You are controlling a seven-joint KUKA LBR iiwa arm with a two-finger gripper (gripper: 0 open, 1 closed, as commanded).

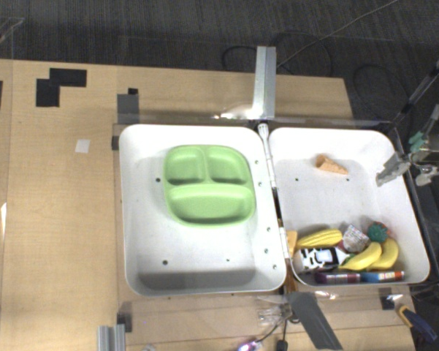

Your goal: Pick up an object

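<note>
1. Green sectioned plate point(207, 184) — lies flat in the left bin point(142, 269), long axis across it.
2. Right bin point(307, 203) — bananas point(372, 256) and small items crowd its near edge; an orange piece point(331, 165) sits apart.
3. End effector point(391, 171) — at the right rim; whether it is parted cannot be told.

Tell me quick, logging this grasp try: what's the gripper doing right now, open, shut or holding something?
Gripper: at the right bin's right rim, nothing seen held; open or closed cannot be told.
</note>
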